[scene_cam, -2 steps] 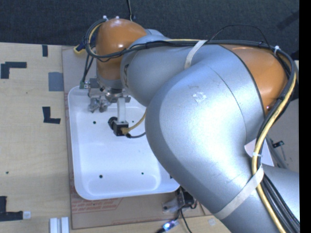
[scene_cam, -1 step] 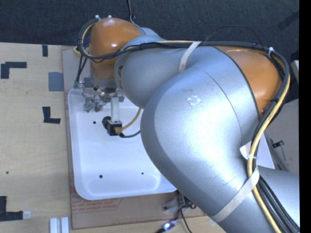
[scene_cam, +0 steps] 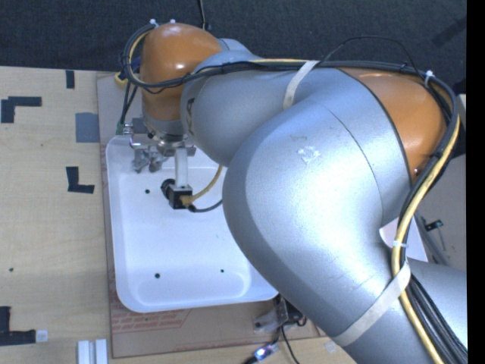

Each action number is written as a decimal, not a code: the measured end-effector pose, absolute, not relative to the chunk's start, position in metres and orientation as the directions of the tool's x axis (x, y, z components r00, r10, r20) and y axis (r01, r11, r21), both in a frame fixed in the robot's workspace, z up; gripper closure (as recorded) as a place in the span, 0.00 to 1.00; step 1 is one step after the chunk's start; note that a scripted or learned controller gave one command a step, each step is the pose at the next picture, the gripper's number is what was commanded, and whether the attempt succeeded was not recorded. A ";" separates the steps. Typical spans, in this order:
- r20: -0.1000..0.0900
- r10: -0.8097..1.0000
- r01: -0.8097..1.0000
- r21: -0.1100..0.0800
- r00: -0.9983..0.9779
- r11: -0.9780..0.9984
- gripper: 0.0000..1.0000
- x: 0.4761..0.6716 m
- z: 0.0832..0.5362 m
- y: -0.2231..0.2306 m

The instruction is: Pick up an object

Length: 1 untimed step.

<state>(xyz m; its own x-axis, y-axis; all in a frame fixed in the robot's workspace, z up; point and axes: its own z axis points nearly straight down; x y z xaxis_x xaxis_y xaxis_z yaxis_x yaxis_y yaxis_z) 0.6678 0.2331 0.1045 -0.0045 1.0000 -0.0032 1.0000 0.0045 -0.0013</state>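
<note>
Arm (scene_cam: 326,203) comes in from the right and takes up most of the frame: grey shell, orange band (scene_cam: 170,59) above the wrist, and another orange section at far right. Black and yellow cables (scene_cam: 424,180) run along it, held down by white straps (scene_cam: 298,84).

Gripper (scene_cam: 161,164) hangs low over the far-left corner of the white bin (scene_cam: 151,279), just inside the rim. A black block with a yellow lead (scene_cam: 179,196) sits at its lower end, close to the bin floor. Can't tell from this angle whether the gripper is wide or narrow, and nothing can be seen held in it.

Object to pick: can't tell where it is. The bare part of the bin floor has only a few small dark dots (scene_cam: 157,275). The arm hides the right side of the bin.

Surface: light wood bench (scene_cam: 45,226) with black tape marks (scene_cam: 76,182) on the left, some L-shaped, plus a grey patch (scene_cam: 87,126) near the bin's far-left corner. The bin sits on a brown sheet (scene_cam: 148,321) with faint red print on its near edge. Small white strips (scene_cam: 91,349) lie at the near-left. Loose cable ends and a connector (scene_cam: 273,332) lie at the near edge, below the bin.

Room: dark textured backdrop (scene_cam: 76,21) beyond the far edge of the bench, with one thin black cable (scene_cam: 199,2) going up across it.
</note>
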 end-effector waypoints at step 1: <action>-0.003 1.000 1.000 -0.007 0.000 0.000 1.00 0.632 0.082 0.217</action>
